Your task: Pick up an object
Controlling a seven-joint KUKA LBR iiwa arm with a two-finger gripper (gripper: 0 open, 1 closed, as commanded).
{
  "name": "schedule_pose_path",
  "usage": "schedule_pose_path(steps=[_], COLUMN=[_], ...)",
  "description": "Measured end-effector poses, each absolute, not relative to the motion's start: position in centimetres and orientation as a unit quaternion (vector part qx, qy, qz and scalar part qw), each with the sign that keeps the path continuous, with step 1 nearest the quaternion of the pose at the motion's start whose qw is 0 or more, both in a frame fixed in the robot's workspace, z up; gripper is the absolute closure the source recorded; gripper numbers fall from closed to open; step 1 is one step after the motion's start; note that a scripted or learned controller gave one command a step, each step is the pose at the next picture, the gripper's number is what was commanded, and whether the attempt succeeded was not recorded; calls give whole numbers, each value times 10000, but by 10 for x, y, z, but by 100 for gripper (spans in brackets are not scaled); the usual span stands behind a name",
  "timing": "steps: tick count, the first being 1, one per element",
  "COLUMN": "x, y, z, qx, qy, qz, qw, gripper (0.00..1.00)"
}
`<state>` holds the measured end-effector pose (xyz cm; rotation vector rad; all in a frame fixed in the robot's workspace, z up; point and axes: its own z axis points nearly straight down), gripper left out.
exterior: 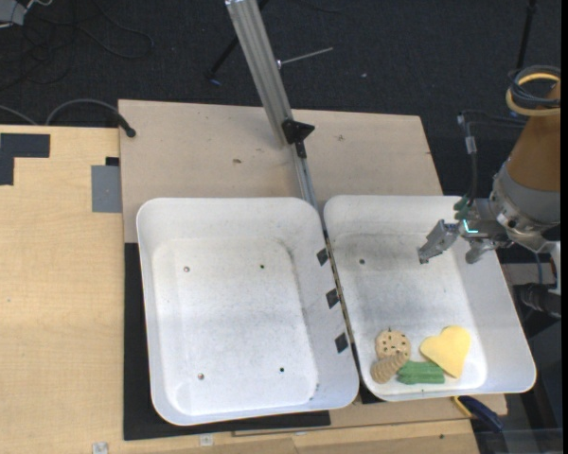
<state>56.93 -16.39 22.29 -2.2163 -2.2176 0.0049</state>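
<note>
The gripper (pixel 452 242) is seen above the upper right part of the right bin (pixel 379 225), its two fingers spread apart with nothing between them. No object has been taken up. The candidate things are gathered well apart from it, in the near right corner of that bin: a round tan cookie (pixel 392 342) with dark specks, a ridged tan piece (pixel 385 370) just below it and touching it, a green bean-like piece (pixel 420 374) lying flat beside that, and a yellow heart-shaped piece (pixel 448 348) resting against the green one.

The main risk is judged to lie in that crowding. Because the four pieces are packed edge to edge, a finger could be brought down on top of a neighbour instead of beside the chosen piece, and the cluster would merely be pushed about. The pieces also look low and flat, so a closing grip may slide over them. Their nearness to the bin's sloped front wall could leave little room for a finger on that side.

The left bin (pixel 170 225) is set just beside the right one, the two rims touching along the middle, and only small dark marks can be made out on its floor
</note>
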Motion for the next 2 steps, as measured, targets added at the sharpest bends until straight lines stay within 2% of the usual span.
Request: schedule_pose_path(steps=[1,2], x=[570,571], y=[-165,-167], z=[225,181], qx=[-7075,-7073], qy=[-7067,-7069], qz=[6,19], qw=[13,31], gripper=[0,0])
